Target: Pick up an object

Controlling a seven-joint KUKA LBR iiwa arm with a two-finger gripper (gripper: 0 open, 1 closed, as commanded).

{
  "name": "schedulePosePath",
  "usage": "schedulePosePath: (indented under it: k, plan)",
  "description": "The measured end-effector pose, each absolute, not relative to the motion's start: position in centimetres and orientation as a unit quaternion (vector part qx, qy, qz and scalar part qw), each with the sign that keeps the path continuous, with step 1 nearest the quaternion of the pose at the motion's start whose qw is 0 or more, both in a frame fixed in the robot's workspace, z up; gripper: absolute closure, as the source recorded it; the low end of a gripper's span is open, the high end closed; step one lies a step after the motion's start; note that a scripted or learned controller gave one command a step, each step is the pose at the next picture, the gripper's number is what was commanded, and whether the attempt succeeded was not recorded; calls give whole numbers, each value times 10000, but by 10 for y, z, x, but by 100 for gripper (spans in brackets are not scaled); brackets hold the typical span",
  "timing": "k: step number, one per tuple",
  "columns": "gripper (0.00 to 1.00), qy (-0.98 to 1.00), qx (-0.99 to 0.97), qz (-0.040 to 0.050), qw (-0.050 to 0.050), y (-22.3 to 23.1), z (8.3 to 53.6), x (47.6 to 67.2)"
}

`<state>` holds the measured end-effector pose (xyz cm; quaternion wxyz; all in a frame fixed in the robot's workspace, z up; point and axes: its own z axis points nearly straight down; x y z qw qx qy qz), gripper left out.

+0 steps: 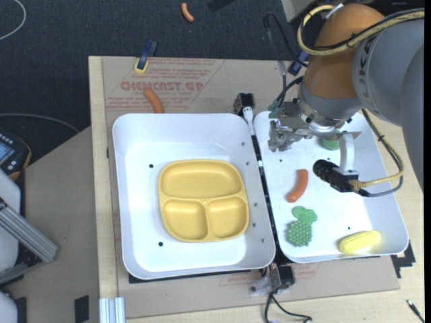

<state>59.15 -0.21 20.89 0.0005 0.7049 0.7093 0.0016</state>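
In the right bin, tool hangs near the back-left corner; its state cannot be told. Orange sausage lies nearby, untouched.

Arm: grey KUKA iiwa, enters from upper right of camera view, angled down and left. Orange band above wrist, yellow-black cable looped over it. Wrist pointing down w/ metal gripper below it, low over the bench. Black module on white bracket hangs off wrist's lower right.
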Motion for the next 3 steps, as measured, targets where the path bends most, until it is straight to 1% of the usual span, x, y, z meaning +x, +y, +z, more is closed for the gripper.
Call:
schedulePosePath:
  k: [1, 2, 3]
  plan:
    - [100, 7096, 7046, 25, 8, 54, 218, 619]
    - [100, 7076, 7066, 15, 15, 52, 235, 621]
    - [100, 7072, 7070, -4, -3, 54, 235, 616]
